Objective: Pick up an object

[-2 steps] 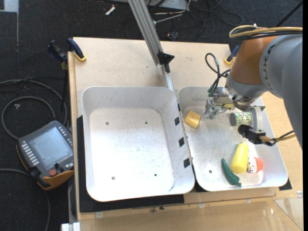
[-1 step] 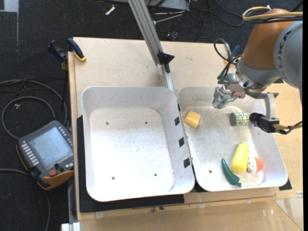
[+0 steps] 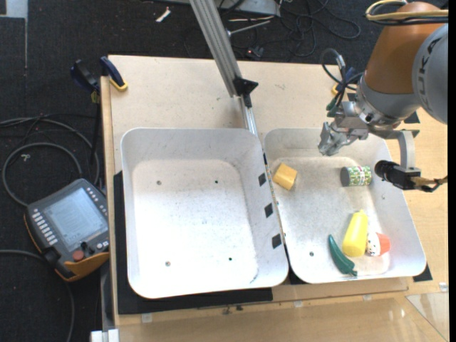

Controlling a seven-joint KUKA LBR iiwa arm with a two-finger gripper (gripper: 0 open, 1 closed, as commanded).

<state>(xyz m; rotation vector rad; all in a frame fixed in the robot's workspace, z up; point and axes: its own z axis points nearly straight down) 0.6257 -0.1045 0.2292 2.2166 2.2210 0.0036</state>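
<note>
My gripper [image 3: 330,145] hangs over the far part of the right bin [image 3: 306,269], pointing down, with nothing seen between its fingers. A yellow block [image 3: 285,177] lies to its lower left on the bin floor. A small grey-and-green cylinder [image 3: 356,176] lies to its lower right. Near the bin's front right corner sit a yellow bottle-shaped object [image 3: 355,234], a green curved piece [image 3: 340,255] and a small white-and-orange toy [image 3: 377,246], close together.
The left bin [image 3: 142,148] stands beside the right one, with a divider edge between them. A metal rail [image 3: 217,38] slants from the top toward the bins' far edge. A teach pendant [image 3: 68,223] rests on the floor at left.
</note>
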